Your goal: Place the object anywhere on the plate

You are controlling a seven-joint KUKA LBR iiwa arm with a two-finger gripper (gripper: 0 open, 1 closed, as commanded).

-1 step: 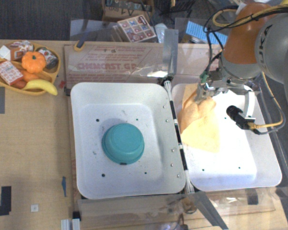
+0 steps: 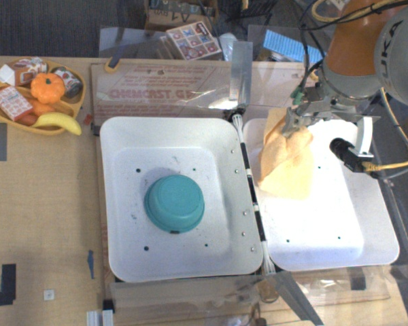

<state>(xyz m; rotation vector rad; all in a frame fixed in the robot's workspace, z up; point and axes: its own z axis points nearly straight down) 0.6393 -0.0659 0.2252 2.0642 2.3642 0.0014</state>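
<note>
A teal round plate (image 2: 175,203) lies in the middle of the left bin (image 2: 122,141). A pale yellow-orange cloth (image 2: 285,165) hangs over the left part of the right bin (image 2: 340,243), close to the divider between the bins. Its upper end is pinched in my gripper (image 2: 294,123), which reaches down from the orange-banded arm at the upper right. The cloth droops below the fingers with its lower edge near the bin floor. The plate is well to the left of the cloth and a little nearer the front.
A yellow dish (image 2: 7,111) of toy food with a banana and an orange stands on the bench at far left. A clear plastic sheet (image 2: 170,87) and clutter lie behind the bins. A black cable connector (image 2: 347,151) hangs to the right of the cloth.
</note>
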